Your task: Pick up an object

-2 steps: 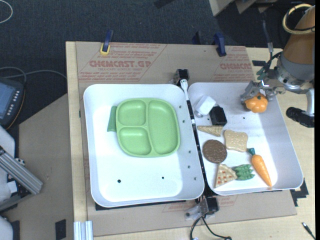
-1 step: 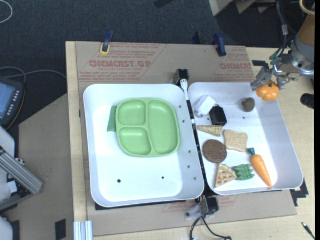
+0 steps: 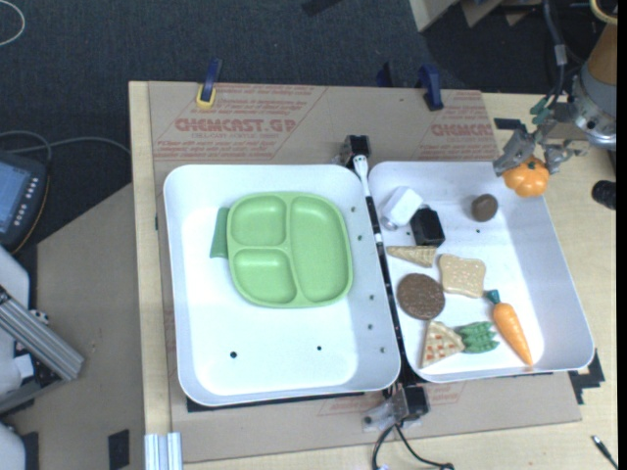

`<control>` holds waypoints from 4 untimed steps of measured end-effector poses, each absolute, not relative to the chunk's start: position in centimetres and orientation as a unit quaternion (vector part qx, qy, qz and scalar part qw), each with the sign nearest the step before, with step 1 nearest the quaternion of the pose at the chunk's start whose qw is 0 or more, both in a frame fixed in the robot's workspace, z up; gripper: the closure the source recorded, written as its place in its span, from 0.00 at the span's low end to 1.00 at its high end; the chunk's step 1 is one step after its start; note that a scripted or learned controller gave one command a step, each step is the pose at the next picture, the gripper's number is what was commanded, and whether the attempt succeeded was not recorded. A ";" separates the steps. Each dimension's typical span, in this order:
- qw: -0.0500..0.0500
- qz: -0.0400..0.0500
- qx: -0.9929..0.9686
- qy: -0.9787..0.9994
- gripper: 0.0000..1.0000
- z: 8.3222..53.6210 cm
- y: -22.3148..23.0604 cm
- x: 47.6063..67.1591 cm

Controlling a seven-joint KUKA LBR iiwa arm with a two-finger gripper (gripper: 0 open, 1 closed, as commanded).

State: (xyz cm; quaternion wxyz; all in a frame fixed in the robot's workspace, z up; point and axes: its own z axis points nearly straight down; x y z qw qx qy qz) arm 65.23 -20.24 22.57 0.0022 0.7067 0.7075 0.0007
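My gripper (image 3: 532, 167) hangs at the far right corner of the right bin (image 3: 560, 262), at the end of the grey arm coming in from the right. A small orange toy fruit (image 3: 529, 180) with a green stem sits between its fingertips, lifted over the bin's rim, so the gripper is shut on it. Loose in the right bin lie a brown ball (image 3: 484, 207), a white block (image 3: 402, 204), a black block (image 3: 427, 226), a toast slice (image 3: 461, 275), a brown round cookie (image 3: 420, 296), a carrot (image 3: 511, 329), green peas (image 3: 477, 336) and a pizza slice (image 3: 441, 343).
The left bin (image 3: 196, 341) bears a green divided plate (image 3: 290, 249) in its far half. A tan wedge (image 3: 413, 256) lies by the divider between the bins. Clamps (image 3: 207, 88) hold the brown board at the back edge.
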 end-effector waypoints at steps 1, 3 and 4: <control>-0.001 0.000 0.705 0.709 1.00 23.7 -15.3 62.9; -0.002 0.000 0.706 0.709 1.00 21.6 -5.9 59.2; -0.002 -0.001 0.706 0.708 1.00 21.0 -1.4 57.1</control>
